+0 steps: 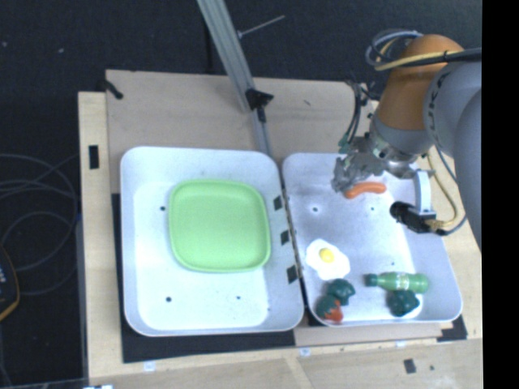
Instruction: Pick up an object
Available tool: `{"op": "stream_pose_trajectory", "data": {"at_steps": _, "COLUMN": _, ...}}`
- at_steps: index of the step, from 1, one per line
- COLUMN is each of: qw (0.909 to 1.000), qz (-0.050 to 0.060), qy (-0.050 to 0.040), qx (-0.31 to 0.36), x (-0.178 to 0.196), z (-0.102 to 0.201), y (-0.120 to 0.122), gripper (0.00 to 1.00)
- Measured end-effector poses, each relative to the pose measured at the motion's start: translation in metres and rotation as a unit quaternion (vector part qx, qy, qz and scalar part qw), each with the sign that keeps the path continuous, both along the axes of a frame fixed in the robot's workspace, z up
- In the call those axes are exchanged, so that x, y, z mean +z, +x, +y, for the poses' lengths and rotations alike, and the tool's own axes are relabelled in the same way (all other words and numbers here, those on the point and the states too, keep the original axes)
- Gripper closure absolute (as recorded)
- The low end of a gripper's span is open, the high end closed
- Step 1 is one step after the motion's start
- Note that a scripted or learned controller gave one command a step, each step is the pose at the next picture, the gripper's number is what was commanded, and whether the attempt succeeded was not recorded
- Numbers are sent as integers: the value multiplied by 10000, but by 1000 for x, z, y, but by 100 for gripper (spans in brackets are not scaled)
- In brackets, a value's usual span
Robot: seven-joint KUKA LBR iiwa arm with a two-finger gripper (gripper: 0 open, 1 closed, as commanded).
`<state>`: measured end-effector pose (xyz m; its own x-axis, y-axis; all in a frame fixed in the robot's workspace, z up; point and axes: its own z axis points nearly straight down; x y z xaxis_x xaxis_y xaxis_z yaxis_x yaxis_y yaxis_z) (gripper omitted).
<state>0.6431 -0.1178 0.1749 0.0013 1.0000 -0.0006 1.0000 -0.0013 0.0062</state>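
Hovering low over the far end of the right bin (369, 310), claw (354, 178) sits directly above an orange sausage-shaped toy (365, 190), touching or nearly touching its left end. Cannot tell whether open or closed; the wrist hides the tips from this angle, and nothing shows the toy gripped.

Judging by looks: small, light, smooth moulded plastic or rubber, rounded in section, so likely to roll or squirt sideways under an off-centre pinch. Best taken across the short width at mid-length, not at the tapered end now under the claw. Lying flat on the bin floor, well clear of the walls, so room enough on both sides.

Elsewhere in the same bin: fried-egg toy (327, 258) near the left wall, green-and-red vegetable piece (334, 297) at the near corner, green bottle (397, 281) lying on its side, dark green lump (402, 302) just beside it. Left bin (146, 298) carrying a pale green plate (219, 225). Both bins resting on the table (162, 112).
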Motion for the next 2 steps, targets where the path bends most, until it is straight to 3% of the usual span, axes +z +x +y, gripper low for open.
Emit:
{"op": "stream_pose_trajectory", "data": {"at_steps": 1, "qw": 10000, "qz": 4, "qy": -1, "qx": 2, "x": 49, "z": -10, "y": 0, "gripper": 100}}
{"op": "stream_pose_trajectory", "data": {"at_steps": 2, "qw": 10000, "qz": 22, "qy": 4, "qx": 7, "x": 61, "z": -10, "y": 1, "gripper": 100}}
